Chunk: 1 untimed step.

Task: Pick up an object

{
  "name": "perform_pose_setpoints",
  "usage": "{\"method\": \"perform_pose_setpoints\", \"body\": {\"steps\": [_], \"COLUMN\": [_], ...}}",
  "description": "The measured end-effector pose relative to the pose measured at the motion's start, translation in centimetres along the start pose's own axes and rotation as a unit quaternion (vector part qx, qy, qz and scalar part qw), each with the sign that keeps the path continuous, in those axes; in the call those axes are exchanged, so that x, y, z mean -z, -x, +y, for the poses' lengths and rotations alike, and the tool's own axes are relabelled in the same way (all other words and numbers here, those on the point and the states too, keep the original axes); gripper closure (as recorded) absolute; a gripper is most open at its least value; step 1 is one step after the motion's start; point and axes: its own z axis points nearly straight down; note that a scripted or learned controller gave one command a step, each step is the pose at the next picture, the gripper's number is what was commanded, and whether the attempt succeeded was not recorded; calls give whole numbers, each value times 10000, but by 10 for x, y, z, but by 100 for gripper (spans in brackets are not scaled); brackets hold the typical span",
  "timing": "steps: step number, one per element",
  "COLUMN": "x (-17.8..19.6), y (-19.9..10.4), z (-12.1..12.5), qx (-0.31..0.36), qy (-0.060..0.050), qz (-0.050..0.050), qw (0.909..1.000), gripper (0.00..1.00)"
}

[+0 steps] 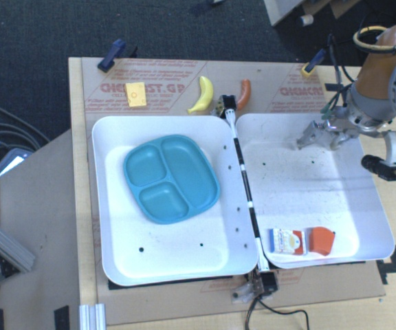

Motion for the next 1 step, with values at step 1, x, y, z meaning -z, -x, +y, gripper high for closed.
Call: {"method": "perform_pose_setpoints", "body": {"steps": [1], "x": [10], "y": [3], "z": [1], "qx": [6], "qy": [62], "qz": [-73], "qw": [10000], "gripper": [100]}}
